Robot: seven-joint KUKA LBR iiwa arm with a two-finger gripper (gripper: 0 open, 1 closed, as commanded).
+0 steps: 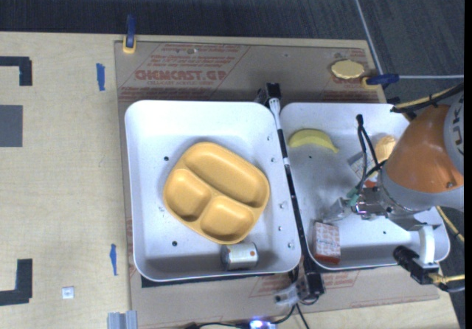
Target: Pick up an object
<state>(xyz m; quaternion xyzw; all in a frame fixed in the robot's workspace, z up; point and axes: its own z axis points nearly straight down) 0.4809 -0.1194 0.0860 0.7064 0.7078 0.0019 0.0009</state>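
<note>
I see the gripper (352, 206) low in the right bin (346, 257), above the small carton (327, 240); cannot tell its opening, nothing visibly held.

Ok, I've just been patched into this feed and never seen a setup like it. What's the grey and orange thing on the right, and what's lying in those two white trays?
You are looking down at a slant from one fixed camera above a wooden bench. The grey and orange shape is a robot arm reaching in from the right; its gripper is low over the right bin. I cannot tell from here whether it is open or shut, and nothing is visibly held.

The left bin holds a yellow three-compartment plate and, near its front edge, a small silver can lying on its side. The right bin holds a banana near the back, a small red and white packet near the front, and a pale rounded object partly behind the arm, too hidden to name.
</note>
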